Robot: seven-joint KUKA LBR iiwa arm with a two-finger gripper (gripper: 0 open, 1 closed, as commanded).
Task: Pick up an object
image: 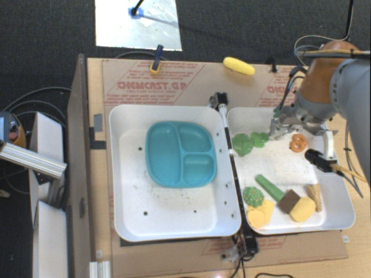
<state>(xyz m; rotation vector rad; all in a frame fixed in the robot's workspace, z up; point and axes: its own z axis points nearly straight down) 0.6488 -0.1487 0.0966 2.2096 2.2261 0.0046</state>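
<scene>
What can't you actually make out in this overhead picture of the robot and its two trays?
- Gripper, camera view: its fingers are too small and shadowed to tell open from shut, or holding anything.
- Arm: cut off by the right edge.
- Orange pretzel-like piece: too small to identify surely.
- Brown block: partly covered by the yellow piece.

Teal divided plate [179,154] lying in the left white bin [130,213], cardboard sheet [191,80] under both bins, yellow banana-like piece [239,66] on the cardboard's far edge, shiny square sheet [138,16], perhaps foil, on the dark floor beyond
</scene>
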